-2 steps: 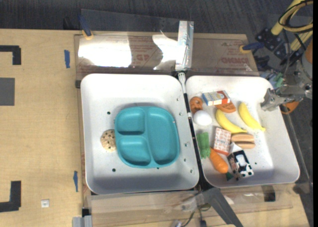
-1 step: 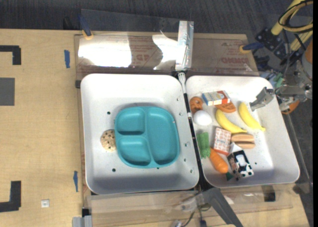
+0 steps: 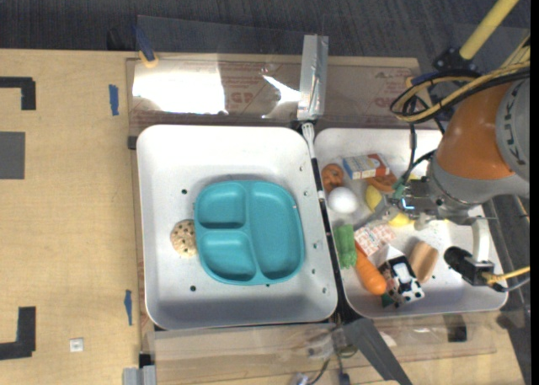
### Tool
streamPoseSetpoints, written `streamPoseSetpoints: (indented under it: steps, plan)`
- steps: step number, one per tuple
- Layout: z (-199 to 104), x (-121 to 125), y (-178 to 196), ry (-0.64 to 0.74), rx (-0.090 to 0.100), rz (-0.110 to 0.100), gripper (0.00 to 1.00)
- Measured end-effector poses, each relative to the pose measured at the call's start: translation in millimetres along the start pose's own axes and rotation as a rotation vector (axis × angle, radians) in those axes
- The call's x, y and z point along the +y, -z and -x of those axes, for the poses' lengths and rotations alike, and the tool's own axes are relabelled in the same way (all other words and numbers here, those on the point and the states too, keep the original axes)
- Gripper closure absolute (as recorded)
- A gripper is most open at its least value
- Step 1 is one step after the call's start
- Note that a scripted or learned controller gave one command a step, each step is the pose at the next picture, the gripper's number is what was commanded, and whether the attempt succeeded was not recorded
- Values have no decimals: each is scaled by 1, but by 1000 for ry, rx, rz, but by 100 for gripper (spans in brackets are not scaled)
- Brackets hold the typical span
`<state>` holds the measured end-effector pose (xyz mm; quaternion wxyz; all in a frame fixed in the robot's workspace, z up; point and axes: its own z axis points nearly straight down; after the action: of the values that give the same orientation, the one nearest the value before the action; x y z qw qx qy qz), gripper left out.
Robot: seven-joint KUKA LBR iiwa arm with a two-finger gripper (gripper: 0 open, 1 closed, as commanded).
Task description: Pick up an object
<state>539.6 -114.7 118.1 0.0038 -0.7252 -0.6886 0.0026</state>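
Lying just beside the end effector (image 3: 402, 204): yellow toy (image 3: 376, 198).

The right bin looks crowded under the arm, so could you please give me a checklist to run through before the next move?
1. Gripper over the right bin: ok.
2. Object seen between its fingers: cannot tell, the wrist hides them.
3. Pickable objects present: ok; white ball, carrot and green piece lie exposed.
4. Space around targets: not ok; the objects crowd together near the gripper.
5. Left bin ready to receive: ok; teal divided plate and cookie leave bare floor.
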Motion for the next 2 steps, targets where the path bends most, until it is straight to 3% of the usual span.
streamPoseSetpoints:
  steps: [1,2]
  plan:
    - [11,37,-31,53,-2,14,0]
    - [11,39,-18,52,-3,21,100]
